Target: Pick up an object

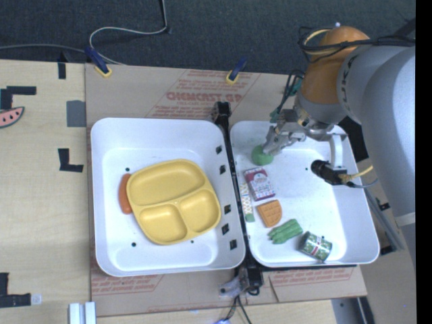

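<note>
My gripper (pixel 271 146) reaches into the far left part of the right bin (pixel 351 214), its tip right at a small round green object (pixel 261 156) on the bin floor. Whether that object is gripped is unclear. Nearer the camera lie a red and white packet (pixel 258 183), an orange waffle-like piece (pixel 270 212), a green pod-shaped toy (pixel 285 231) and a small green-labelled can (pixel 315 246) on its side.
The left bin (pixel 115 140) holds a yellow divided plate (pixel 174 200) with an orange-red item (pixel 124 194) tucked under its left edge. The ridge between the bins (pixel 229 181) runs close to the left of the gripper. The arm's grey body (pixel 385 113) overhangs the right bin's right side.
</note>
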Available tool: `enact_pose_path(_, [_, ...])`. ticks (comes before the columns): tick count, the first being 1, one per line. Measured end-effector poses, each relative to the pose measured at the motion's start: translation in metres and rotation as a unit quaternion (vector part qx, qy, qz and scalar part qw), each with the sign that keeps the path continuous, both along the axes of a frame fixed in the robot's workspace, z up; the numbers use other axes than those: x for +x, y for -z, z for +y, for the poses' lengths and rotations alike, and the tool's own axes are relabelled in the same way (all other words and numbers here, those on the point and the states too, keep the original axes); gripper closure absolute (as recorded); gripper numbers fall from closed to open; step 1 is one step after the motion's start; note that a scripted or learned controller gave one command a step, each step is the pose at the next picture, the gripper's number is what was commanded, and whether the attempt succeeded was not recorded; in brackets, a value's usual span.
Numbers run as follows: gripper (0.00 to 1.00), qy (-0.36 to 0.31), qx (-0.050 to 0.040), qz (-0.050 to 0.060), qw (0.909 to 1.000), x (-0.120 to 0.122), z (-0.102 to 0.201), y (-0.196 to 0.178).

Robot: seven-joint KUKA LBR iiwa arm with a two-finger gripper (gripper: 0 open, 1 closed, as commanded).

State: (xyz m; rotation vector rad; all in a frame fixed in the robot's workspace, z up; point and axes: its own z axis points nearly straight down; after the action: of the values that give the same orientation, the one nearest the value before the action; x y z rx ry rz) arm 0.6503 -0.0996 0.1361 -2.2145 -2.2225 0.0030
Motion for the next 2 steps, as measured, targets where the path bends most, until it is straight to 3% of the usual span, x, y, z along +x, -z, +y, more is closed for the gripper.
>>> enact_pose_path(1, [0.0, 0.0, 0.0, 0.0, 1.0, -0.0001, 0.0, 0.0002])
enact_pose_path(2, [1.0, 0.0, 0.0007, 0.001, 1.0, -0.0001, 0.0007, -0.009])
